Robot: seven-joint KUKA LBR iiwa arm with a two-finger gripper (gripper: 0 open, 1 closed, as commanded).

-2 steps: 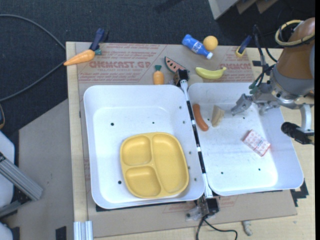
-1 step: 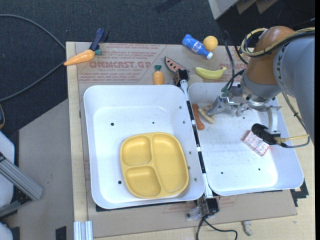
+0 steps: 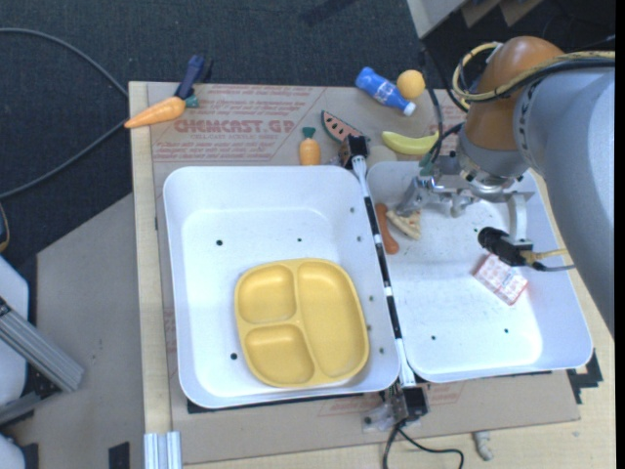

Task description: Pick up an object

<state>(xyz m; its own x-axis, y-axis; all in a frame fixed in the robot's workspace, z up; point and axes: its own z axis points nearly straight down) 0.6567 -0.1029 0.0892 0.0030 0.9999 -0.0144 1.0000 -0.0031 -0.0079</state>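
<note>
Approach step: end effector [image 3: 427, 191], finger state indeterminate, hangs over the right bin [image 3: 469, 355] at its far-left corner, just beside the orange stick [image 3: 388, 231] (likely target); next, descend and close.

Reached in from right, my grey arm [image 3: 576, 154] bent downward, orange band [image 3: 503, 86] topmost above wrist. My gripper [image 3: 439, 195] hung low, pointing down and leftward. Cables looped round wrist. Finger state too unclear to call.
</note>
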